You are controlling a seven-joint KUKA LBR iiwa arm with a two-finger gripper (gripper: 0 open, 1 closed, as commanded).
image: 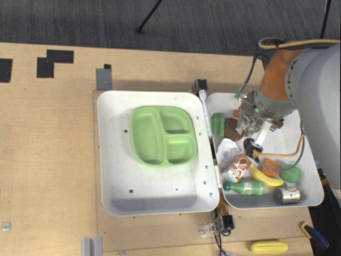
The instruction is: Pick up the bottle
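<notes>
Camera view from above shows two white bins side by side on the bench. The left bin holds one thing, a light green divided tray with three compartments, lying flat toward the far side of the bin floor. The right bin is crowded. A green oblong item lies against its left wall, with a brown piece just beside it. Nearer the camera are a crumpled white bag, a small packet with orange print, a yellow banana, an orange item, a round green item and a silvery can. What the brown piece and the orange item are is too unclear to say, and the arm covers the far right part of this bin. The gripper hangs over the far half of the right bin, close to the brown piece; whether it is released or clenched cannot be told, since the wrist hardware blocks the sight of its tip. The bottle, green with a pale label, lies on its side along the bin's near wall, just beside the banana and well apart from the gripper, with the white bag and the packet between them.
</notes>
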